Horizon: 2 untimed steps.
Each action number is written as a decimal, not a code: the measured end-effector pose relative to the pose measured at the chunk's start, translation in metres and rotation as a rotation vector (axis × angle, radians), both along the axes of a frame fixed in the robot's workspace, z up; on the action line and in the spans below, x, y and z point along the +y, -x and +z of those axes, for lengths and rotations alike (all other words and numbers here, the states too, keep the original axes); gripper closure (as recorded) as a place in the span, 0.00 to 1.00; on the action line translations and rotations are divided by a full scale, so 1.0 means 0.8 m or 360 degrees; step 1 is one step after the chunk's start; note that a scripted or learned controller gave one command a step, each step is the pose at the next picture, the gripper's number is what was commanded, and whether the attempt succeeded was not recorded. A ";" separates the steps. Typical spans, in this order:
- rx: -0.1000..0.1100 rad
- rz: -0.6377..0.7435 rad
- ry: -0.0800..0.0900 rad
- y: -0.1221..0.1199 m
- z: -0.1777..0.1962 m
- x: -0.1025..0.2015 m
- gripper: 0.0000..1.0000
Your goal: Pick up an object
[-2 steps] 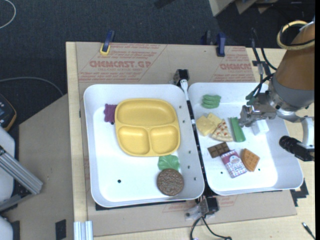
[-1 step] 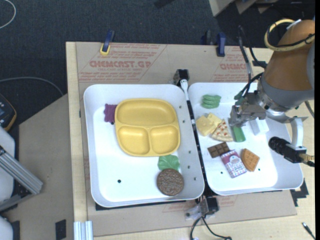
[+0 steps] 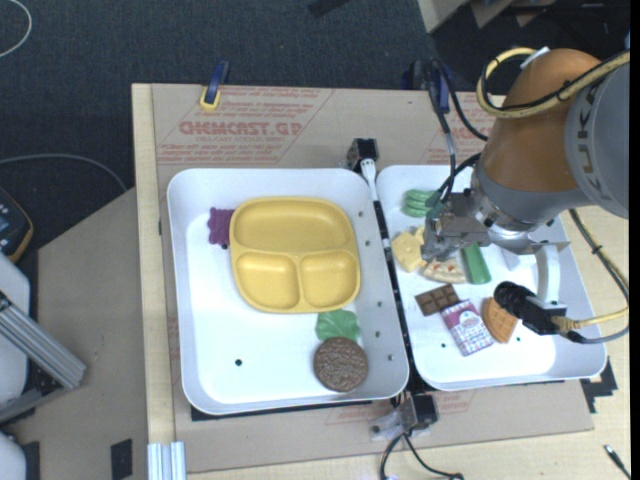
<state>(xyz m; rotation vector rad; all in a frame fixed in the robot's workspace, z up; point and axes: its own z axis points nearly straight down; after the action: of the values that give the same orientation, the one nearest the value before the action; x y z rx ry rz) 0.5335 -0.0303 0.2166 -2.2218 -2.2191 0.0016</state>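
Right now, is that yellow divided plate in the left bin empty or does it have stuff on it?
Empty. The yellow plate shows bare compartments; the purple piece sits beside it.

Dark grey carpet covers the floor around the bench; a thin white cable loops at upper left; the bench top is pale board under a protective film printed in red lettering; a yellow clamp grips its far edge.

arm cut off at right edge, green piece half hidden behind end effector
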 end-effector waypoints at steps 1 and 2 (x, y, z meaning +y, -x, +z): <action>-0.0003 0.0002 0.0000 0.001 0.002 0.048 1.00; -0.0005 0.0001 0.0000 0.005 0.014 0.096 1.00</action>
<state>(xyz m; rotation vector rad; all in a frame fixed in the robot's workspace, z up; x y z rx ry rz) 0.5298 0.0466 0.2277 -2.2230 -2.2216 -0.0018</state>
